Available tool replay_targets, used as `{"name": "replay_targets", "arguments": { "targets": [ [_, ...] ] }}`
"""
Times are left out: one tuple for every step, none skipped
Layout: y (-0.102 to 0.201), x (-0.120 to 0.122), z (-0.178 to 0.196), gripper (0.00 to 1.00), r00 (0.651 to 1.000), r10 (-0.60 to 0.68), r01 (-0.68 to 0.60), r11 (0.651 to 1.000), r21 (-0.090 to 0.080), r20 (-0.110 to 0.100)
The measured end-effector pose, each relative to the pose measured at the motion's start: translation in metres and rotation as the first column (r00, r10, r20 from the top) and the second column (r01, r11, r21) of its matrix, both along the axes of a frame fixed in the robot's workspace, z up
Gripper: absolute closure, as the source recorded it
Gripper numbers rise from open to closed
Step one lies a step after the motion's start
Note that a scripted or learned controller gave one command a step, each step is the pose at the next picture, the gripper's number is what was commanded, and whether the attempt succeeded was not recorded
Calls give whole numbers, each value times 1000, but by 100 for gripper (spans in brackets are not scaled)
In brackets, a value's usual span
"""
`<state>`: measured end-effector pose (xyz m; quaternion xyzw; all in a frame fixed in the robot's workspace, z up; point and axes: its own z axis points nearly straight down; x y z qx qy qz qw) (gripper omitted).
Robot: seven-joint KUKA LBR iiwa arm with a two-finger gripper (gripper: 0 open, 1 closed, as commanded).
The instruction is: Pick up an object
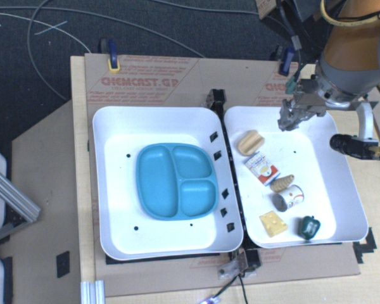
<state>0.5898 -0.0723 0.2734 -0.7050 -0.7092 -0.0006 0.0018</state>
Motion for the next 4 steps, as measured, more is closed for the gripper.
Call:
{"name": "replay_targets", "arguments": {
  "targets": [
    [55,-17,0,100,1000,0,0,1000,0,-1],
    [95,-30,-11,100,1000,-2,2,1000,-2,-2],
    [149,-41,-33,100,1000,0,0,1000,-1,-3],
    [146,-40,-31,0,1000,-5,5,1000,-2,0]
  ]
}}
